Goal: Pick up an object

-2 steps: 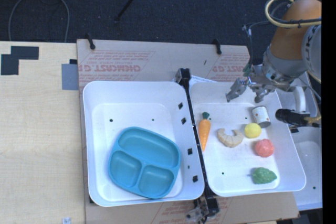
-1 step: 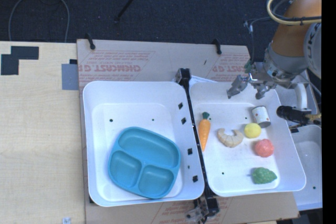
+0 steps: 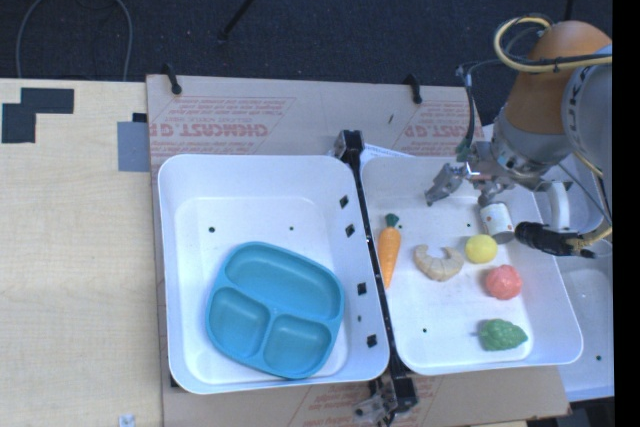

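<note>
Picking target: yellow ball (image 3: pixel 481 248), in the right bin (image 3: pixel 560 340), closest item to the gripper
Gripper: gripper (image 3: pixel 447 187) sits up-left of the yellow ball, above the bin floor, well apart from every item; the two fingers look spread, nothing between them, so it's empty
Neighbours: beige curved piece (image 3: pixel 438 262) just left of the yellow ball, nearly touching; red ball (image 3: pixel 503 282) just below-right of it; green piece (image 3: pixel 501 334) further below; carrot (image 3: pixel 388 251) well left of the yellow ball, lying along the divider (image 3: pixel 362 235)
Approach: my read, bring the gripper over the yellow ball, then drop straight down, jaws staying wide until they straddle it
Finger line: turn the wrist so the fingers close along the up/down-right gap, not toward the beige curved piece, or one finger lands on it
Risk: round thing, will likely roll or squirt out if the close is off-centre; centre first, close slowly
Fallback: carrot has more free room around it, but it sits near the divider, so one finger may hit that wall
Clutter: a white cylinder on the arm (image 3: pixel 494 218) hangs just above the yellow ball, watch it on descent
Left bin: left bin (image 3: pixel 180 190) holds the blue tray (image 3: pixel 272 307), far left of the yellow ball, no part in this step
Check: lift only counts if the ball shows between the fingers
</note>
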Available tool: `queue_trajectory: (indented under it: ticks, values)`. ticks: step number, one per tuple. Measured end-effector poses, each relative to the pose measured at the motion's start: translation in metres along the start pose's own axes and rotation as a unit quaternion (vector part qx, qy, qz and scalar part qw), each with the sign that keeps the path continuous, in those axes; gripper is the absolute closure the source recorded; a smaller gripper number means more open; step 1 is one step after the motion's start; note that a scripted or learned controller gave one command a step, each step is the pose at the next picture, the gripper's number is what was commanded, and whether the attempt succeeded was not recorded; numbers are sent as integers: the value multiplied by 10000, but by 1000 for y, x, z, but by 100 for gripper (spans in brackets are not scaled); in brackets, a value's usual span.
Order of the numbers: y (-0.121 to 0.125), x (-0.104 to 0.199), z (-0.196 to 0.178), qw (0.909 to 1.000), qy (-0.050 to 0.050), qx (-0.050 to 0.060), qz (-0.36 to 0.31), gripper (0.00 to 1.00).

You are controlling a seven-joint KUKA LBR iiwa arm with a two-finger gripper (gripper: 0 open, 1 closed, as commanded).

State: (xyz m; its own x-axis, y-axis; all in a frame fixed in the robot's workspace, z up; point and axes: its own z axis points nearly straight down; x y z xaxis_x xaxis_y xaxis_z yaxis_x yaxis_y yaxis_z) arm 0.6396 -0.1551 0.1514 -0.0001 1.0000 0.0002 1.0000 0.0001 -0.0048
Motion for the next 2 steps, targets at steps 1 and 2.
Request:
queue_trajectory:
  ticks: [1, 2]
  values:
    - [-4, 5, 44, 10000, 4, 3, -5, 0]
    - [-4, 7, 64, 10000, 1, -6, -12, 0]
